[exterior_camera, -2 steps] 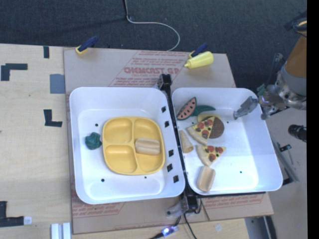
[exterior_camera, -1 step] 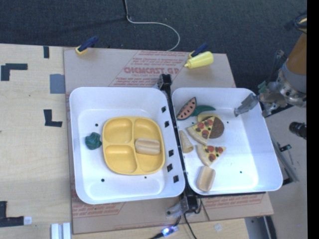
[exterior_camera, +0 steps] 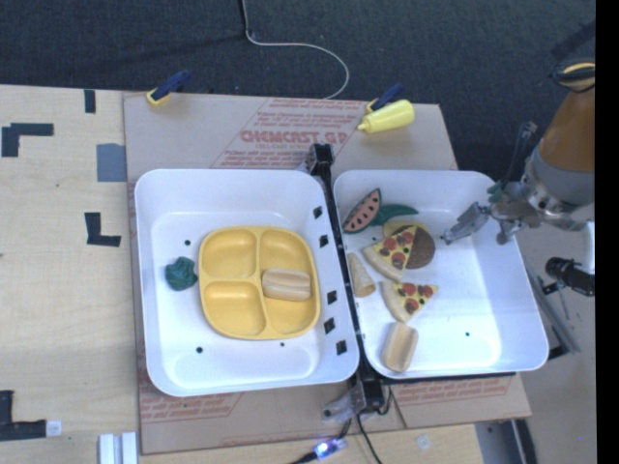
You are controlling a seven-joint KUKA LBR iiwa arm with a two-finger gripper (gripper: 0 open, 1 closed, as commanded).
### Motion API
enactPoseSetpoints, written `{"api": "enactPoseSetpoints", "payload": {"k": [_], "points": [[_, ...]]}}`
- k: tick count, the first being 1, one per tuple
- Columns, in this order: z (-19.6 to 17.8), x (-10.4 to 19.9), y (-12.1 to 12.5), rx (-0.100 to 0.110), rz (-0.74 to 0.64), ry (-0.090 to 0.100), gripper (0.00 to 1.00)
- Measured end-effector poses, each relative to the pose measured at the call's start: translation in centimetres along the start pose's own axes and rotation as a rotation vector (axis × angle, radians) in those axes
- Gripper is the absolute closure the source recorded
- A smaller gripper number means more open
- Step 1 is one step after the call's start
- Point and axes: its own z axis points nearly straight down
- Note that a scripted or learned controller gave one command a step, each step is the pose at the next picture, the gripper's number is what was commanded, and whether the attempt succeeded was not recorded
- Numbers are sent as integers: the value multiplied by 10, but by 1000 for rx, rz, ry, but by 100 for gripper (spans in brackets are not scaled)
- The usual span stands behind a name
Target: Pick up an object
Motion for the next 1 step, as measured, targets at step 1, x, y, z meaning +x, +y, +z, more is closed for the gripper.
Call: {"api": "enactPoseSetpoints", "payload": {"k": [1], "points": [[65, 2, 1, 2, -1, 1, 0]]}}
